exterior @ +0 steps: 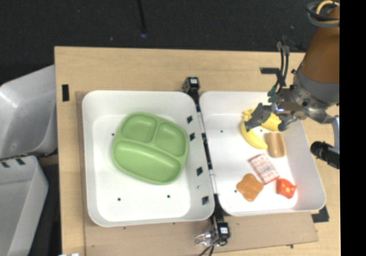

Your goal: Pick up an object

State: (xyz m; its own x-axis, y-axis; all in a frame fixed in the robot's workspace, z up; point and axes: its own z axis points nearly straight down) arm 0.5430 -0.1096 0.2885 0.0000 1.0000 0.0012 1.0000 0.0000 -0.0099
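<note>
Since the gripper point(270, 116) hangs right over the yellow banana-like toy point(253, 135) at the back of the right bin point(229, 192), we read that toy as the likely target. We see two dark fingers point(258, 115) spread apart, nothing between them, so no grasp yet. Toy lies near the bin's far side, touching or just beside a tan bread-like piece point(276, 145).

Risks as we judge them: crowding. Tan piece sits tight against the yellow toy, so closing fingers could catch both or push one aside. The toy's curved, smooth shape may squirt out if pinched off-centre. We cannot tell how high the fingertips are above the toy; closing too high would grab air.

Other items nearby: pink-and-white patterned packet point(263, 167), orange-brown lump point(249, 187), small red item point(286, 188), all toward the front, apart from the fingers. Left bin point(97, 203) holds a green divided plate point(150, 147), well apart, no interference expected.
</note>
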